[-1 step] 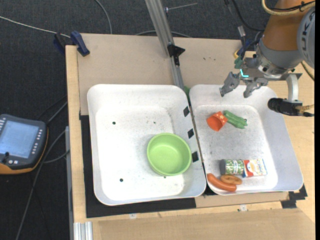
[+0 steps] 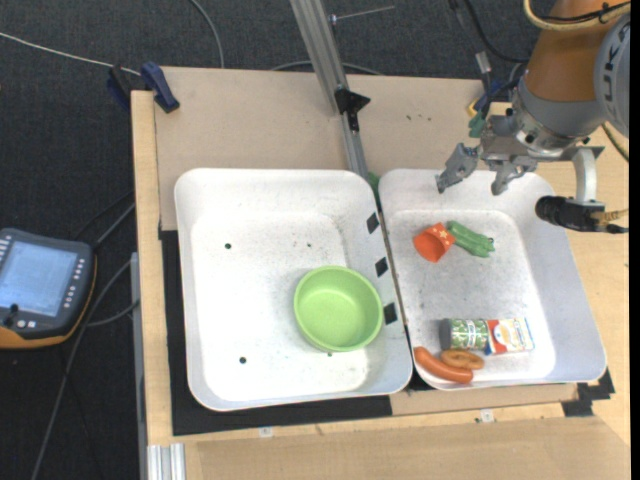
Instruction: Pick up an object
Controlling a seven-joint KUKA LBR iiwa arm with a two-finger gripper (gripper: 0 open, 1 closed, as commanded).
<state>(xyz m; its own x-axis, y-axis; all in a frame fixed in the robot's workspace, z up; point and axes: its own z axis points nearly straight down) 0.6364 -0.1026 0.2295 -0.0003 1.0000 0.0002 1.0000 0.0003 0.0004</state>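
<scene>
Left bin [image 2: 200,208]: one green bowl [image 2: 338,309], upright, toward 4 o'clock.
Right bin [image 2: 560,268]: orange cup [image 2: 432,244] touching green pepper [image 2: 470,239] near 11 o'clock; small carton [image 2: 487,336] at 6 o'clock; hot dog [image 2: 444,365] just below, against the front rim.
Gripper [image 2: 480,172]: above the right bin's 12 o'clock rim, fingers spread, nothing between them.
Arm [image 2: 575,63]: reaching from 2 o'clock.
Count: two bins, five objects.
</scene>
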